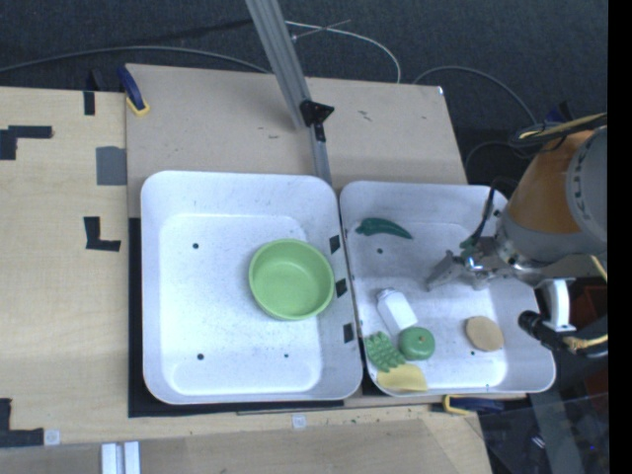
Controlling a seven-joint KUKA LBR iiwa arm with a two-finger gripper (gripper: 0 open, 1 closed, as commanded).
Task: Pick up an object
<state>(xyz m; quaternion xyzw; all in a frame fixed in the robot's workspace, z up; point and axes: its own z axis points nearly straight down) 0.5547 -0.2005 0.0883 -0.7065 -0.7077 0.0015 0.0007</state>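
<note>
The arm reaches in from 3 o'clock and its claw hangs low over the right bin, near that bin's middle. The 2 grey fingers point toward 9 o'clock and look slightly spread, with bare white bin floor showing at their tips. Nothing sits between them, so the claw has hold of nothing.

The task leaves the choice of thing open, and several candidates lie in the right bin. A dark green leaf-shaped piece rests toward 11 o'clock of the claw, apart from it. A white bottle lies toward 7 o'clock, near the claw but not touching. Just beside the bottle, further toward 6 o'clock, sit a round green lid, a green ridged piece and a yellow piece at the bin's near rim. A tan disc lies toward 5 o'clock of the claw. The left bin holds 1 green bowl, well apart from the claw.

Judged from this, the pick is not yet done: every thing rests on a bin floor. What is left is the whole grasp, meaning lining up over 1 thing, closing on it and lifting. The bottle looks the nearest target, though which thing the program aims at cannot be told.
</note>
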